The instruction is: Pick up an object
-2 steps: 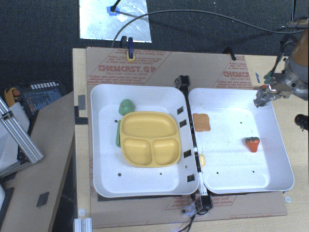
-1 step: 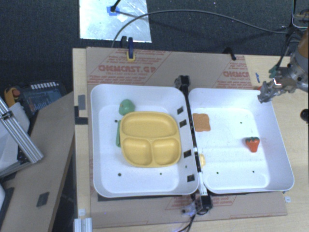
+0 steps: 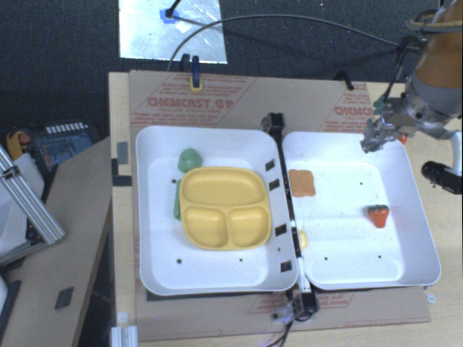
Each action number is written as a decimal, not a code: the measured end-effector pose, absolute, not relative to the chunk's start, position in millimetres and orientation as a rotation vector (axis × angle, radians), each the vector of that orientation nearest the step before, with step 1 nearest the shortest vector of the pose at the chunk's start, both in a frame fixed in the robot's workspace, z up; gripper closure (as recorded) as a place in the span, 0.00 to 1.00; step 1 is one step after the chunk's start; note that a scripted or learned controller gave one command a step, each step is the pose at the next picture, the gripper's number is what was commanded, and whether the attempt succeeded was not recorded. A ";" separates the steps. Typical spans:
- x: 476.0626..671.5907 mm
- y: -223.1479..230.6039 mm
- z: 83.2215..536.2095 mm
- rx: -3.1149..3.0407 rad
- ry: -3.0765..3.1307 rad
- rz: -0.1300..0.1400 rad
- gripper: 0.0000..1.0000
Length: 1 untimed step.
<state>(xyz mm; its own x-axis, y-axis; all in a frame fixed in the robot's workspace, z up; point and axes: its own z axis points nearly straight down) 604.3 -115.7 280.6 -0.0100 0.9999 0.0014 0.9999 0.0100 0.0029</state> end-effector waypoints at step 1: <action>602.0 -55.0 264.6 2.210 2.233 0.004 1.00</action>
